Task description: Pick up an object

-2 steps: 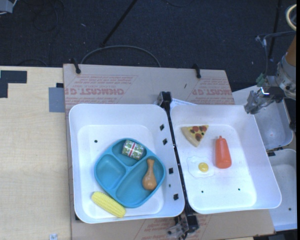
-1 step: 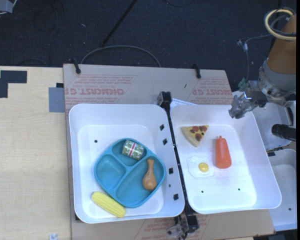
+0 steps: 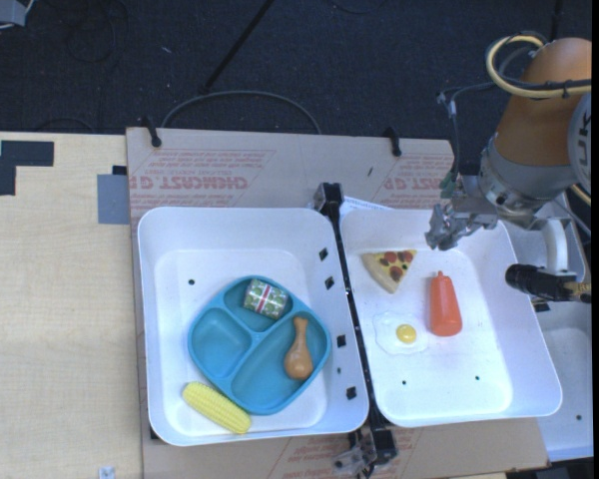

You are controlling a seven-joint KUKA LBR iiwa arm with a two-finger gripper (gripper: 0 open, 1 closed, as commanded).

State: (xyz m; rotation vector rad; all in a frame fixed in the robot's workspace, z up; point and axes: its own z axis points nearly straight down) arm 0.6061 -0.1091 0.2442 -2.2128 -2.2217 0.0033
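Counter (image 3: 50, 297): light wood, carrying two shallow white plastic bins side by side. The right bin (image 3: 519, 367) sits under my end effector (image 3: 445, 230); the left bin (image 3: 165, 267) lies well off to its camera-left.

Left bin holds a blue divided plastic tray (image 3: 220, 342) with a brown toy drumstick (image 3: 299, 347) and a small green-and-red striped can (image 3: 266, 297) in its compartments; a yellow toy corn cob (image 3: 216, 407) lies just outside the tray, toward the camera.

Right bin, going down in size: red-orange toy bottle (image 3: 444, 305), pizza slice toy (image 3: 390, 266), fried egg toy (image 3: 400, 335).

End effector hangs above the far edge of the right bin. I cannot tell from this slanted view whether it is released or clenched; nothing is visibly between its parts.

Key relation: the red-orange bottle lies nearest, just toward the camera from the end effector, long axis running far-to-near. Pizza slice lies near, to camera-left. My judgement: the bottle is the likeliest target, needing a short descent toward the camera.
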